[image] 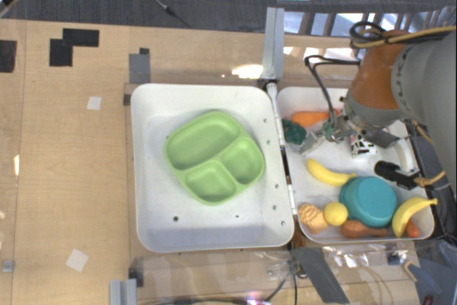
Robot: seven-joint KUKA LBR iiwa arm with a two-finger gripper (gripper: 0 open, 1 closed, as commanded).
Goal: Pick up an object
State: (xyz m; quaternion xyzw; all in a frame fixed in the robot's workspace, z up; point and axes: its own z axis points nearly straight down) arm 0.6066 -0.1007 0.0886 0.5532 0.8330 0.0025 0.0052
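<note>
The gripper (323,135) hangs low over the far-left part of the right bin (425,233), and the grey arm (421,75) with its orange band covers the bin's far-right corner. Whether the gripper is open or closed I cannot tell; the wrist and cabling hide that part of it, and no object can be seen held in it.

The likeliest target, as I judge it, is the orange carrot (310,118), which lies just on the far side of the gripper, close to the bin's far wall. A dark green toy (292,131) sits just to the carrot's left, against the wall shared with the left bin (143,153) (the one bearing the green divided plate (214,156)).

The carrot's long axis runs roughly left to right, parallel to the far wall. Its right end is hidden under the gripper, so which end is the tip is unclear.

To do the step well, the gripper should close across the carrot's short width, near to far, centred on the visible middle. It should come straight down, since the far wall and the green toy leave little room. The yellow banana (327,173), lying well clear on the near side, is an easier fallback; it slants from far-left to near-right.
</note>
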